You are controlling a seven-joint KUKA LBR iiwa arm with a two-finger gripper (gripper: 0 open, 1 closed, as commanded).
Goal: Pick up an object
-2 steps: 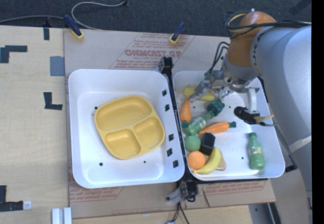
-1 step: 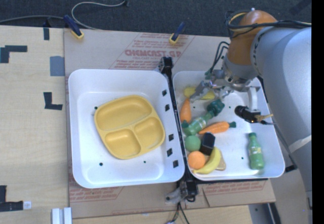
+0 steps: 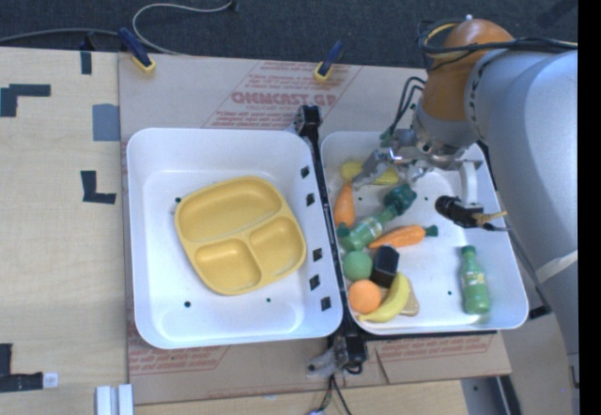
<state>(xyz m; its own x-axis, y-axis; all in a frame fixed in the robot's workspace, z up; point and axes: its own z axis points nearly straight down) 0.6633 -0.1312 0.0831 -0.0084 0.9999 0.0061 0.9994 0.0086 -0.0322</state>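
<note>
One gripper (image 3: 390, 162) low over right bin (image 3: 441, 258) — beside carrot (image 3: 345, 205).

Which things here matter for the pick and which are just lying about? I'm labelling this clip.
In play: gripper, over the right bin; below it lie a carrot, banana, orange, green bottle.

Lying about: yellow divided plate in the left bin; cables.
</note>
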